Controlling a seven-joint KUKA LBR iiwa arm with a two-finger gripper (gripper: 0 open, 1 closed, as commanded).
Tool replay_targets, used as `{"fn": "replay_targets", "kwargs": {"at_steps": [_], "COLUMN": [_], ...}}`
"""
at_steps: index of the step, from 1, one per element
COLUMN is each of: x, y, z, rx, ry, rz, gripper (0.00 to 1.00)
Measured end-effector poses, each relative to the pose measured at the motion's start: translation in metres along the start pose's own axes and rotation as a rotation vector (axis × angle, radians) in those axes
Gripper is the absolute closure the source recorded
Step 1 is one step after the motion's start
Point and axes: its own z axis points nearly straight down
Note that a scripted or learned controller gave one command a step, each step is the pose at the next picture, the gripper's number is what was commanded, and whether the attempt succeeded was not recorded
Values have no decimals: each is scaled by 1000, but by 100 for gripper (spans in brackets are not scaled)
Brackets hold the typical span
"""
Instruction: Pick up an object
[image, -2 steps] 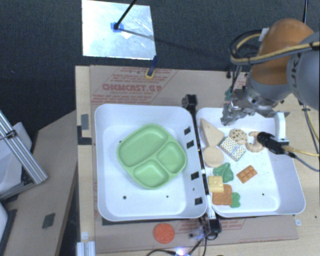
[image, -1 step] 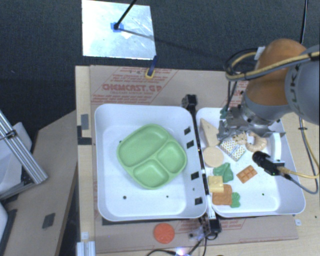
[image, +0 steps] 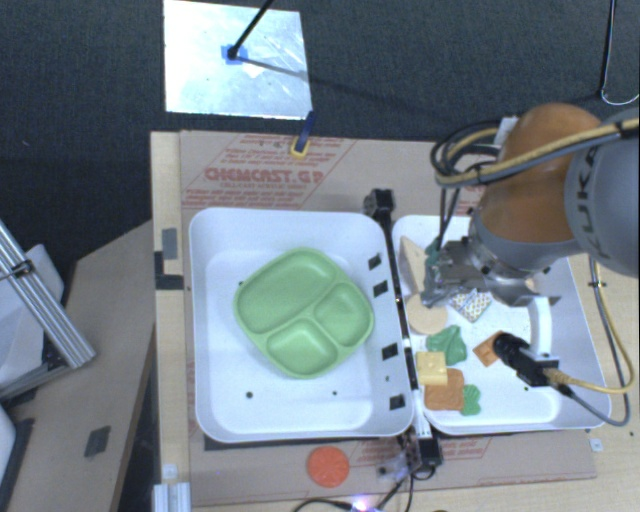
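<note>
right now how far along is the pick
Early. Done: the arm has reached over the right bin, with the tool low at its left side near the tan piece. In hand: nothing shows in the tool. Left: grasp and lift one of the small objects, such as the yellow block or green piece. The green plate sits untouched in the left bin.

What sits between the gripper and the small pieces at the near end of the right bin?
Nothing visible blocks it. The gripper hangs over the right bin, next to the tan round piece. The yellow block, orange block and green pieces lie exposed.
</note>
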Motion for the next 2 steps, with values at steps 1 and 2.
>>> {"fn": "replay_targets", "kwargs": {"at_steps": [1,2], "x": [-4,3], "y": [5,4], "z": [20,19], "rx": [-1,-2], "ry": [-2,0], "rz": [8,3], "gripper": [100,100]}}
